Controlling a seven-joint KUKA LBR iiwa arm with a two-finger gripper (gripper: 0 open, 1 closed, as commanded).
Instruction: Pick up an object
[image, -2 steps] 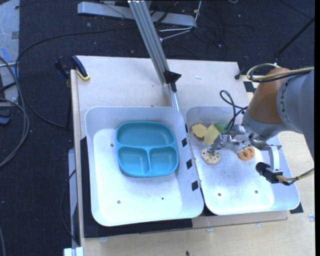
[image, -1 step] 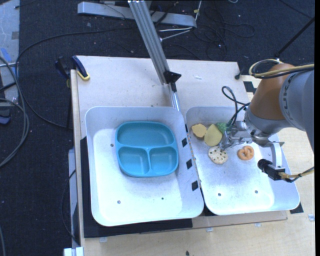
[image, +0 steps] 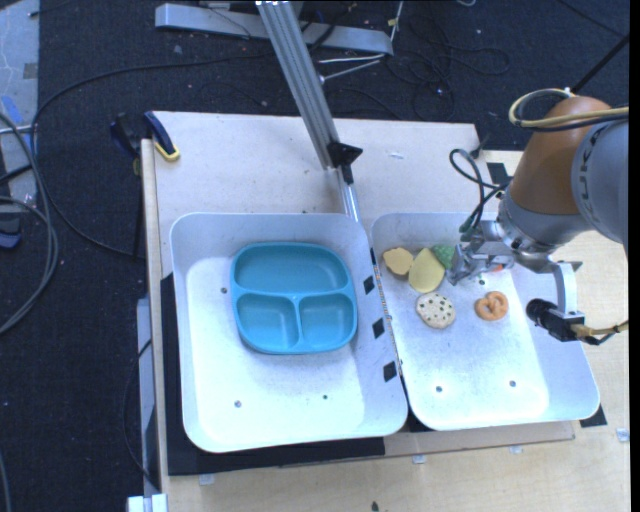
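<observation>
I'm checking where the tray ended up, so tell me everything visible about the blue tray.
The blue tray is a light blue, rounded-rectangle dish that looks like smooth plastic. Raised ridges split it into three compartments: one wide one along the far side and two smaller ones nearer the camera. It lies flat and right side up on the floor of the left bin, roughly in the middle, slightly turned. Nothing rests in it.

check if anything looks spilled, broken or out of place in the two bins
Nothing stands out. The blue divided tray lies flat in the left bin. In the right bin, the yellow pieces, the speckled cookie and the orange pretzel lie loose but intact, near the gripper.
</observation>
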